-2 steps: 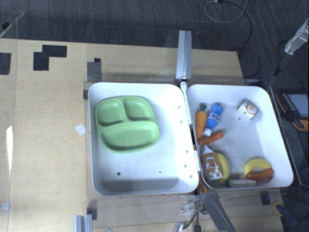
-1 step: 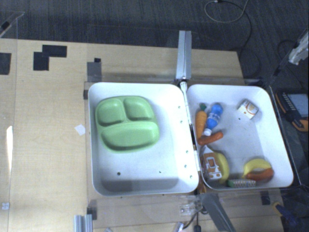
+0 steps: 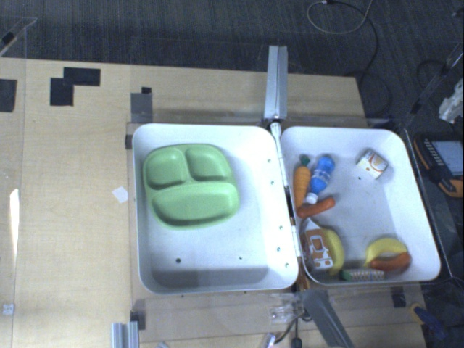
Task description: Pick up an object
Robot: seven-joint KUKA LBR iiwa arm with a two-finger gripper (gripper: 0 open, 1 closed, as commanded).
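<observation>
Two white bins are sitting side by side on the wooden bench (image 3: 65,216). The left bin (image 3: 145,270) is holding one thing, a green plate (image 3: 192,185) w/ three compartments, lying flat in the upper-left part, apart from the walls.

The objects for picking are all lying in the right bin (image 3: 422,220). An orange carrot (image 3: 301,183) is lying along the left wall, w/ its green top pointing to the far side. A blue & white bottle (image 3: 320,177) is lying just beside the carrot, touching it or nearly so. A red sausage (image 3: 317,207) is lying across, below the bottle's lower end and touching the carrot's tip. A small white carton (image 3: 372,164) is sitting alone near the far right corner, well apart from the rest. In the near left corner a brown & white box (image 3: 316,247) is leaning on a yellow item (image 3: 333,251); I cannot tell what the yellow item is. A banana (image 3: 384,248) is lying near the front wall at the right, w/ a second red-orange piece (image 3: 390,263) touching it from below.

A grey metal post (image 3: 276,85) is standing at the far end betw. the bins. A thin cable (image 3: 348,17) is curling on the dark floor behind.

Claw state: I cannot tell.
</observation>
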